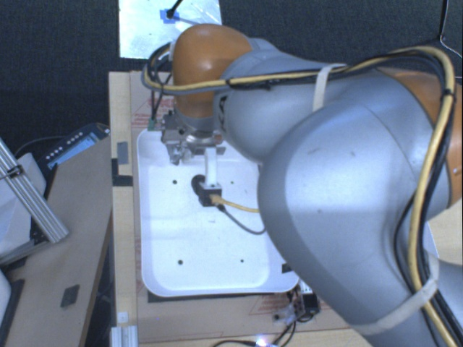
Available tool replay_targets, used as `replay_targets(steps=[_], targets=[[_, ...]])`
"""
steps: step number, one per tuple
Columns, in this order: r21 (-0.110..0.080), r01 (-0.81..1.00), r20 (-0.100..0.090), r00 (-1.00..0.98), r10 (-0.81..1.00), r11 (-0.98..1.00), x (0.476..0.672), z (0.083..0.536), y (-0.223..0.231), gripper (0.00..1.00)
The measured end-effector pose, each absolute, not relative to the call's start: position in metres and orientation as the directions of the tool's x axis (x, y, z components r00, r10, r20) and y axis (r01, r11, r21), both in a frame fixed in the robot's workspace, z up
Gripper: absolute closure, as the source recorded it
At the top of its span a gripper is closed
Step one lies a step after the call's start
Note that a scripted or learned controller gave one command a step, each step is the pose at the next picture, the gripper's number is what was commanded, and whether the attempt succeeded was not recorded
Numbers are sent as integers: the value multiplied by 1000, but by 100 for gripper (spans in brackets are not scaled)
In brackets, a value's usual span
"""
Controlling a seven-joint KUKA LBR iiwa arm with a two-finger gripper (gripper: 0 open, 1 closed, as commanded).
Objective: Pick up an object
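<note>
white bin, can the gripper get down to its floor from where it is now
Probably yes: the gripper hangs over the far end of the bin, with bare white floor directly beneath.

Surfaces at the bench: smooth shells, white plastic, bare board.
Arm (347, 179) casing is grey, smooth and satin, with a soft sheen where the light falls. Its orange band (206, 56) is glossier, with a faint highlight on the dome. The gripper (182, 152) body looks like bare grey metal, dull. The white bin (181, 270) reads as moulded plastic, smooth and semi-gloss, with rounded rims. The bench (123, 223) is pale wood board, matt, with the raw edge showing. The backdrop (51, 49) is dark, matt and finely textured, like cloth or carpet. The sheet (145, 20) pinned on it is pale and shiny, creased like foil or film. The rail (32, 201) at left is ribbed silvery metal, brushed.
</note>
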State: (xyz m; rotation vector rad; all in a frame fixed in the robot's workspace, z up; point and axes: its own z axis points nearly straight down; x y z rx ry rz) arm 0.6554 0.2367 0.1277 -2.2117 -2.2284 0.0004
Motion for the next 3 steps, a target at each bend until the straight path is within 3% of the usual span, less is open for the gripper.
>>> replay_targets(steps=[1, 2, 3], targets=[[-4, 1000, -1, -1, 1000, 1, 637, 82, 234, 100], [-4, 1000, 0, -1, 1000, 1, 582, 84, 235, 100], [-3, 1000, 1, -1, 1000, 1, 521, 134, 235, 100]])
